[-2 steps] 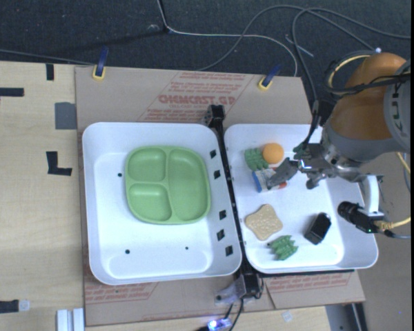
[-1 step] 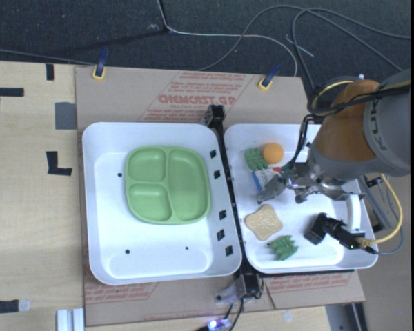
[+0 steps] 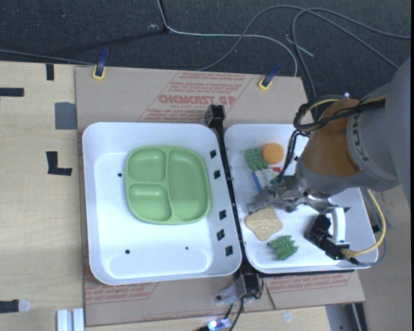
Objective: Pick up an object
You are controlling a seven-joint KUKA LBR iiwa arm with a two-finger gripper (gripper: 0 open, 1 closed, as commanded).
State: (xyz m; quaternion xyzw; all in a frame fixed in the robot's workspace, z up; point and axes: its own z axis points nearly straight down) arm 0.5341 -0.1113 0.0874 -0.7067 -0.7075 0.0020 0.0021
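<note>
My gripper [image 3: 268,197] reaches into the right bin [image 3: 362,257] from the right, its metal fingers low over the bin floor just above a tan bread slice [image 3: 263,223]. A blue and white packet [image 3: 261,178] lies right beside the fingers. An orange ball [image 3: 273,152] and a green leafy piece [image 3: 254,159] sit at the bin's back left. A green broccoli piece [image 3: 283,247] lies near the front wall. The arm hides the bin's right half.
The left bin [image 3: 100,185] holds a green divided plate [image 3: 168,184]. Black clips run along the wall between the two bins [image 3: 224,185]. A black cable connector [image 3: 322,229] hangs off the wrist over the right bin. Cables trail over the dark floor behind the bench.
</note>
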